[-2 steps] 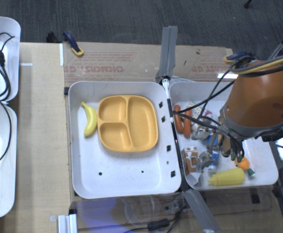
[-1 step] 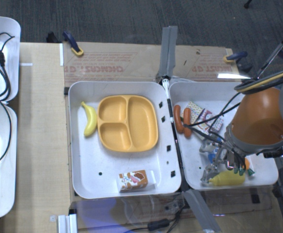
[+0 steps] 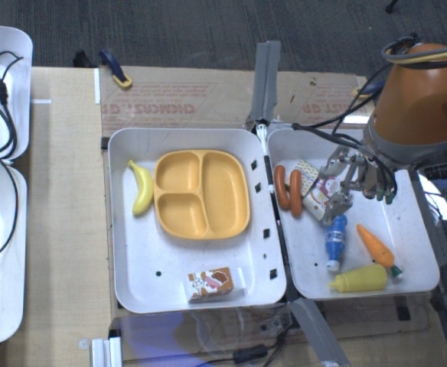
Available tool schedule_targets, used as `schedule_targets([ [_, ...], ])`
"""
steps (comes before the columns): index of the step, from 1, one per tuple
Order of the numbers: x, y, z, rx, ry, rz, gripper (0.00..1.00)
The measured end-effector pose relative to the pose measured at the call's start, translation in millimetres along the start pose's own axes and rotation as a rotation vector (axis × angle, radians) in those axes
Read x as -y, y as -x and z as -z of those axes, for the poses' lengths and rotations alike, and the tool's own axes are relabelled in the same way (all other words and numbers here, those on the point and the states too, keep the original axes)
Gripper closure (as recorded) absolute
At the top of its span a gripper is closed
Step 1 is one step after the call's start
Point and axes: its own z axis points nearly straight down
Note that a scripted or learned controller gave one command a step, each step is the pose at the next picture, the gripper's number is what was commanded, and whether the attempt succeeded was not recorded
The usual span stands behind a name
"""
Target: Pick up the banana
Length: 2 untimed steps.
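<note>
A banana [image 3: 140, 189] is seen lying just left of a yellow tray [image 3: 203, 193]. Well right of the tray, the gripper [image 3: 338, 199] is seen with fingers spread, nothing held.

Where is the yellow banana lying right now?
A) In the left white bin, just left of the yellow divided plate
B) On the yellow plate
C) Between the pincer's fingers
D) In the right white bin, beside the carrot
A: the yellow banana lies on the floor of the left white bin, beside the left edge of the yellow divided plate.
</note>
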Motion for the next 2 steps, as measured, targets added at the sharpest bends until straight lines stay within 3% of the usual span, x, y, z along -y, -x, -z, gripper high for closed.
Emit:
schedule_targets([
  [1,30.0,-49.5,-74.5,-0.004,-0.001,-0.052,0.00],
  [2,70.6,-3.8,-14.4,0.000,-0.001,0.113,0.00],
])
